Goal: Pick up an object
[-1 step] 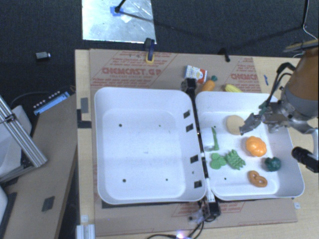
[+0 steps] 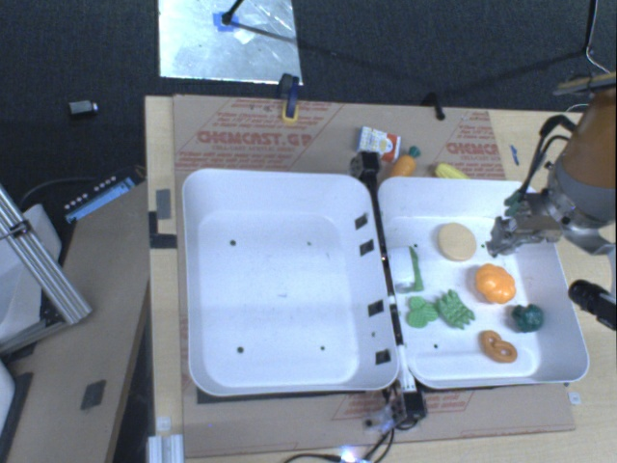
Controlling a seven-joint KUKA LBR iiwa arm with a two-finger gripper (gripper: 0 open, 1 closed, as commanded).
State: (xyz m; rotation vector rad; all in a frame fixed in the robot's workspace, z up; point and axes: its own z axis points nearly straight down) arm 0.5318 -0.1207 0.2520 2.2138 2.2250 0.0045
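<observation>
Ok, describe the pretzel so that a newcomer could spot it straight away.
Look in the right-hand bin, the one holding all the toys. Go to its near right corner, below the orange pumpkin and the dark teal piece. The pretzel lies there: small, brown and looped with holes, the only twisted shape among them.

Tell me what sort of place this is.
Probably a robotics lab bench set up for grasping trials. A grey arm's end effector hangs over the right bin, which holds toy food such as an orange and a pretzel, on cardboard.
</observation>
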